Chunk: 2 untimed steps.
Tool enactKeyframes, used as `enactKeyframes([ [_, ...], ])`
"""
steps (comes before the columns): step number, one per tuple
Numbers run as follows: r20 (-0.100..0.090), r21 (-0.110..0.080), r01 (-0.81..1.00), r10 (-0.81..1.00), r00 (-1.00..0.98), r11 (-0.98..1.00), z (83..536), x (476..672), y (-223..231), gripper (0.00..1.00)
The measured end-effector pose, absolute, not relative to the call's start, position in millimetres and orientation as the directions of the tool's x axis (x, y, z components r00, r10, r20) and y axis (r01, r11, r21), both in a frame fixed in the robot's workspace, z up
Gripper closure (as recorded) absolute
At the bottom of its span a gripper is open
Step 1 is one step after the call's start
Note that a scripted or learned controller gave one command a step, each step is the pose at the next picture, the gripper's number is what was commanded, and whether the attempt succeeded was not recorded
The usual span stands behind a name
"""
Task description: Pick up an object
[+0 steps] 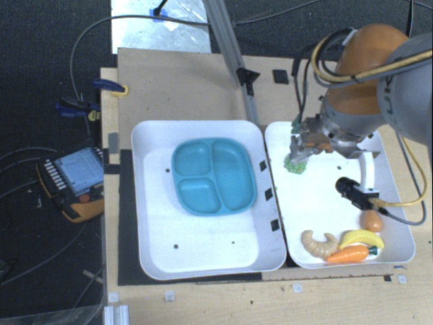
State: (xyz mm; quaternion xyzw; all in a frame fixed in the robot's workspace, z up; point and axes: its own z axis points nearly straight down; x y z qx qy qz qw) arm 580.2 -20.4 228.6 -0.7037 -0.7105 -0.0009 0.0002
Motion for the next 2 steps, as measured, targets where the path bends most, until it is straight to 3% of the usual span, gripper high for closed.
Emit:
enactKeyframes([
  [2, 0.003, 0.0, 1.0, 1.0, -0.011, 0.011, 212.0, 576.9, 88.8, 1.0],
])
